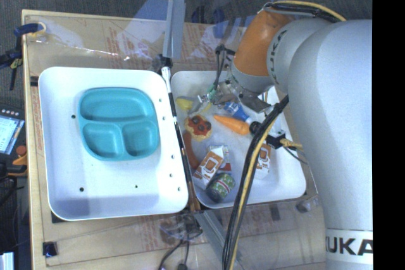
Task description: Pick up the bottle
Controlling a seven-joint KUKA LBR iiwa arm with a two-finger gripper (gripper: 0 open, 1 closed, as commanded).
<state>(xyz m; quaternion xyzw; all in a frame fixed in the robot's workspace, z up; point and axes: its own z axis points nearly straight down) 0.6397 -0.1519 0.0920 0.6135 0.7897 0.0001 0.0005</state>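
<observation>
A small blue and white bottle-like object [240, 112] lies in the right bin [291, 183], just under the arm's wrist and partly hidden by it. A dark green, rounded container [220, 187] lies near that bin's front edge. My gripper [214, 97] reaches down into the back of the right bin, just left of the blue object and above an orange carrot [233, 124]. Nothing can be seen held in it.
The right bin also holds a pizza-slice toy [199, 126], a yellow piece [184, 103], a brown sausage [190, 150] and two small cartons [212, 165]. The left bin [57, 186] holds a teal divided tray [120, 121]. Cables [243, 199] hang across the right bin.
</observation>
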